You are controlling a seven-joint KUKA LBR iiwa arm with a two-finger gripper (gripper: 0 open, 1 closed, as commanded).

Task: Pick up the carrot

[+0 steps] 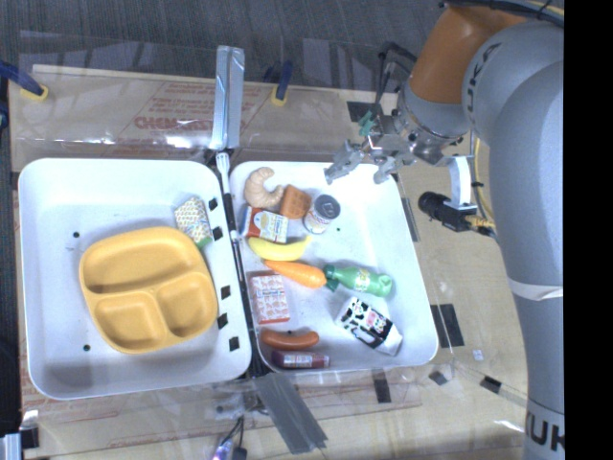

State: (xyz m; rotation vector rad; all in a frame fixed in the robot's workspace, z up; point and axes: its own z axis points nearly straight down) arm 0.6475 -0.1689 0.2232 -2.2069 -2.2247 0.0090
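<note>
Carrot (298, 274): it lies on its side near the middle of the right bin (414, 286), long axis running left to right, thick end toward the green bottle (360, 279). Nothing holds it.
Carrot's neighbours: a banana (279, 248) lies just above it and seems to touch it at the left end; the green bottle's cap end is just beside its right tip; a red-and-white packet (270, 298) sits just below. This crowding leaves little free room along its sides.
Gripper (362, 166): it hangs over the bin's upper right corner, well apart from the carrot, with its two fingers spread and nothing between them. The spread stance suits an approach, not a carry.
Arm (498, 94): it reaches in from the right, the orange band above the wrist, so the wrist stays clear of the bin walls.
Other right-bin items: a croissant-like pastry (261, 187), a small tin can (324, 211), a cow-patterned carton (368, 323), a sausage (289, 337).
Left bin (48, 199): holds a yellow divided tray (147, 287) and a small packet (193, 220); neither bears on the task.
Stage, as a judgement: the pick has not begun; the gripper would need to travel down and left.
Risk, as a judgement: fingers closing across the carrot may nudge the banana or bottle.
</note>
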